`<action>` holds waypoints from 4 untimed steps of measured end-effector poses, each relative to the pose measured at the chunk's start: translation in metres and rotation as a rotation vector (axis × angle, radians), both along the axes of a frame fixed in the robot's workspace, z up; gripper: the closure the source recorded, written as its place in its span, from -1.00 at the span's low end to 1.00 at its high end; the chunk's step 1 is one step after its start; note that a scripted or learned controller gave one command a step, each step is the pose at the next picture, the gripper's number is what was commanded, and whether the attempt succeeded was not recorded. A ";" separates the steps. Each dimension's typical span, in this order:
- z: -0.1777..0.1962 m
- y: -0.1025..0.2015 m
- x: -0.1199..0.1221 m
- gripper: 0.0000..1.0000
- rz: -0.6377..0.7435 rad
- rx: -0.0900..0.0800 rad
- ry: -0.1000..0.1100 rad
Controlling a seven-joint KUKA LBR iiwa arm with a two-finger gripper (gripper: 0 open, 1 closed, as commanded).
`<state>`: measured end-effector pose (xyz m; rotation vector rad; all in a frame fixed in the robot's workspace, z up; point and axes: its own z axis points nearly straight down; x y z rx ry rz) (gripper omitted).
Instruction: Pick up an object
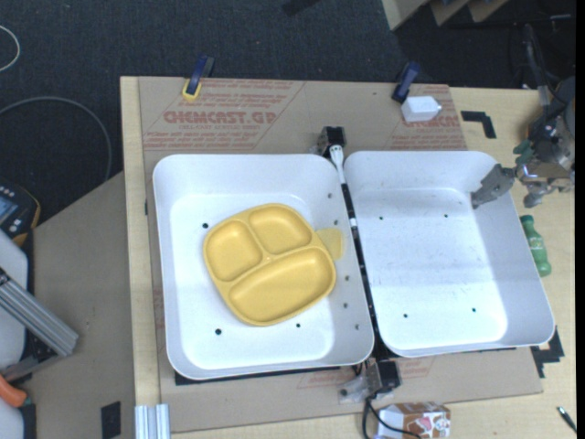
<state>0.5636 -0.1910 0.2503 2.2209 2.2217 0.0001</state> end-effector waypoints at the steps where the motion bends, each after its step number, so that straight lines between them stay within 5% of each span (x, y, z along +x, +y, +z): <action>1: 0.097 0.055 -0.054 -1.00 0.005 0.000 -0.011; 2: 0.255 0.156 -0.084 -1.00 0.013 0.003 -0.023; 3: 0.256 0.150 -0.083 1.00 0.002 -0.002 -0.007; 4: 0.160 0.162 -0.085 1.00 -0.001 0.000 0.011</action>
